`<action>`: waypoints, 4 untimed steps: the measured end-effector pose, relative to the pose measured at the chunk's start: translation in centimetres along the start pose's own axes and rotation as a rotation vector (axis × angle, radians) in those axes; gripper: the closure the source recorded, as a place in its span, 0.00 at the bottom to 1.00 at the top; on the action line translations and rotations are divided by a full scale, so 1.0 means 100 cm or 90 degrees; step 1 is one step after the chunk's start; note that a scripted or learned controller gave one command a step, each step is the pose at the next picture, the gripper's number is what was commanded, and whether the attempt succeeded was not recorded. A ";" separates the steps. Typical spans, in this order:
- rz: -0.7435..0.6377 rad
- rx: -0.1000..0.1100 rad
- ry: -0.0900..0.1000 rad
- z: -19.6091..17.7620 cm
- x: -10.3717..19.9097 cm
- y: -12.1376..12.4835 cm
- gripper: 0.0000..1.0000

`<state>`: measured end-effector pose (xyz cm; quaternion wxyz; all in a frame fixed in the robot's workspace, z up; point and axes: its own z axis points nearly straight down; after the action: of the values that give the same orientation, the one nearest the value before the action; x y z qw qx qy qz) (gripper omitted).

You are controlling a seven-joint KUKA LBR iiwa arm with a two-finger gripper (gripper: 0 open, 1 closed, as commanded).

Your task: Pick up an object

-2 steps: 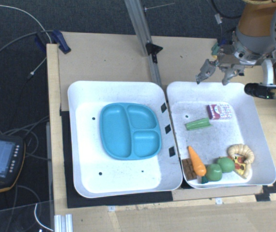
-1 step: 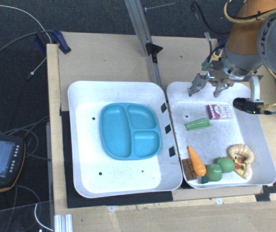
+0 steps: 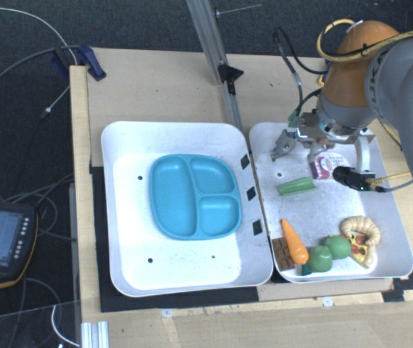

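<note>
- Arm [image 3: 380,71] is reaching in from 3 o'clock; gripper [image 3: 321,142] is hanging over the right bin [image 3: 402,230], up at its 12 o'clock end
- Fingers are standing spread apart, gripping nothing; pink-white packet [image 3: 324,167] is lying just below them, w/ a green pod [image 3: 295,186] at its 8 o'clock
- Carrot [image 3: 294,241], green pepper [image 3: 329,254], choc bar [image 3: 282,254] & pizza slice [image 3: 359,239] are crowding the bin's 6 o'clock edge
- Left bin [image 3: 119,216] is holding a blue divided plate [image 3: 194,196] near its centre
</note>
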<state>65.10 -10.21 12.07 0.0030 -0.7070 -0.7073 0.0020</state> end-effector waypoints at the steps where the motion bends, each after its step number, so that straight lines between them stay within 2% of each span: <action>1: -0.001 -0.005 0.000 -0.015 0.000 0.002 1.00; 3: -0.001 -0.010 -0.002 -0.132 0.000 0.001 1.00; 4: -0.004 -0.004 0.001 -0.135 0.060 -0.009 1.00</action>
<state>64.26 -4.20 25.55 0.0015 -0.7049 -0.7093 -0.0005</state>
